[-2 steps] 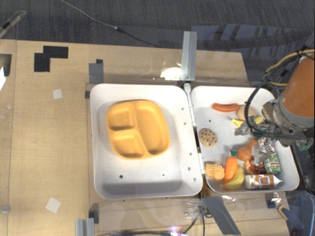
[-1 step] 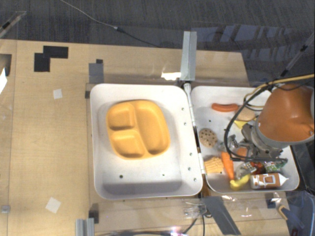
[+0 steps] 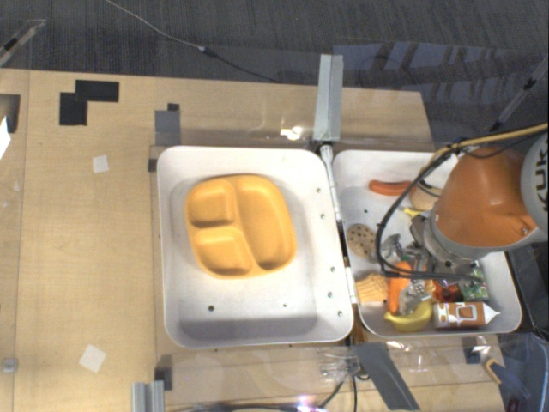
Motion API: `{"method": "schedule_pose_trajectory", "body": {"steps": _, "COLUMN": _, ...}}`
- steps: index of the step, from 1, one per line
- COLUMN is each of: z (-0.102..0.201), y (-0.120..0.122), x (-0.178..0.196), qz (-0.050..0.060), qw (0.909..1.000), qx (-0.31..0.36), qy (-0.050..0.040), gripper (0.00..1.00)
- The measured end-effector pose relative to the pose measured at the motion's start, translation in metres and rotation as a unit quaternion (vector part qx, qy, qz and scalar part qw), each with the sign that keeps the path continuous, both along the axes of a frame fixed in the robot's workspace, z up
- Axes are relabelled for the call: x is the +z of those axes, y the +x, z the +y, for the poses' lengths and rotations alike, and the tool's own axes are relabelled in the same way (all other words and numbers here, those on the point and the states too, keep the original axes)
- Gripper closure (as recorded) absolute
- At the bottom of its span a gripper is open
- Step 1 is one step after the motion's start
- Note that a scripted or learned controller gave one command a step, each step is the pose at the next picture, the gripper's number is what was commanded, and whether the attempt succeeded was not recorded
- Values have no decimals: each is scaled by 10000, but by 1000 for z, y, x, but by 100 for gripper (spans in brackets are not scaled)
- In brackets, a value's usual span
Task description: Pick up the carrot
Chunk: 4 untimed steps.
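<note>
Carrot (image 3: 394, 295) sits at 6 o'clock in right bin (image 3: 364, 170), squeezed between cracker (image 3: 371, 289) and banana (image 3: 410, 318). Gripper (image 3: 413, 287) right over it. Cannot tell finger state. You go slow, straight down, grab carrot only, don't bump banana.

Bright even light, soft shadows, slight blur
</note>
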State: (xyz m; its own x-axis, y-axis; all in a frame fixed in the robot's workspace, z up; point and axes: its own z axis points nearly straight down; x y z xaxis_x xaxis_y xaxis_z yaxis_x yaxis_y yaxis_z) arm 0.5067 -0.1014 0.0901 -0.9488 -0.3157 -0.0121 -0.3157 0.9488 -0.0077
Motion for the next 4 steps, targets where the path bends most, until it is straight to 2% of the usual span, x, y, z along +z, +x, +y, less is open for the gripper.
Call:
{"method": "schedule_pose_trajectory", "body": {"steps": 1, "z": 13, "y": -2, "x": 0, "qz": -22, "qw": 9973, "qx": 729, "qy": -15, "gripper": 0}}
{"method": "schedule_pose_trajectory", "body": {"steps": 2, "z": 19, "y": 26, "x": -1, "qz": 10, "qw": 9768, "qx": 2141, "qy": -14, "gripper": 0}}
{"method": "schedule_pose_trajectory", "body": {"steps": 3, "z": 13, "y": 27, "x": 0, "qz": -8, "qw": 9417, "qx": 3365, "qy": -26, "gripper": 0}}
{"method": "schedule_pose_trajectory", "body": {"steps": 4, "z": 13, "y": 95, "x": 23, "qz": 12, "qw": 9111, "qx": 4121, "qy": -27, "gripper": 0}}
